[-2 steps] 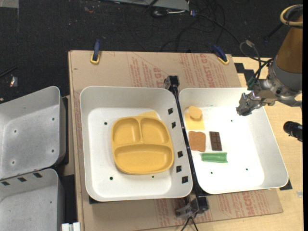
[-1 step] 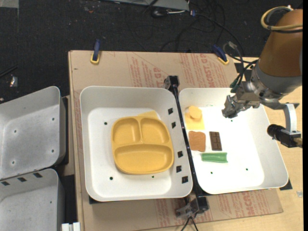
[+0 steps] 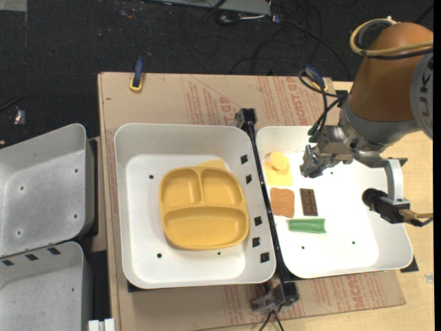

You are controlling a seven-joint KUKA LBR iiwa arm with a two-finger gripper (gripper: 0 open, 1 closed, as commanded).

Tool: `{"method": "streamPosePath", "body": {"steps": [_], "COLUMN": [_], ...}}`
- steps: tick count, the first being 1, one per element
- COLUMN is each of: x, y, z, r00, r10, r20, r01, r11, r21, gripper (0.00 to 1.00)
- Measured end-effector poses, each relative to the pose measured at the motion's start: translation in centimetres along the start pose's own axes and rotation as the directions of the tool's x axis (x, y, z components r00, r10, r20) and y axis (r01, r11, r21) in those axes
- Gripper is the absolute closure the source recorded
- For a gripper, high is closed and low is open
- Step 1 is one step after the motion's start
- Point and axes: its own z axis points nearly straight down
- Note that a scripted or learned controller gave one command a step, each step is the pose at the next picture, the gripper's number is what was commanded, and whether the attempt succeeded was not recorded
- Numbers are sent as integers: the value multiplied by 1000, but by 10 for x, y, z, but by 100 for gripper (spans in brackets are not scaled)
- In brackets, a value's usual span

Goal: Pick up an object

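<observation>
Near the front of the right bin (image 3: 358,254) lie a green strip (image 3: 306,226), a brown block (image 3: 309,201), an orange-brown square (image 3: 282,202) and yellow pieces (image 3: 278,165). Gripper (image 3: 311,164) hovers just beside them, grip state unreadable; approach step, needing a descent onto 1.

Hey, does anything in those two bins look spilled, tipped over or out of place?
Nothing stands out. The yellow tray lies flat in the left bin; the small pieces, including the green one, lie flat and apart along the right bin's left side.

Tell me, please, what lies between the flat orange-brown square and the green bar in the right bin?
In the camera view, the dark brown rectangular block lies between the orange-brown square and green bar.
</observation>
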Motion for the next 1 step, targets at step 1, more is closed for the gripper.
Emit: {"method": "streamPosePath", "body": {"steps": [1], "x": [49], "y": [-23], "z": [6], "r00": [1000], "r10": [0], "r20": [0], "r01": [0], "r11": [1000], "r21": [1], "gripper": [100]}}
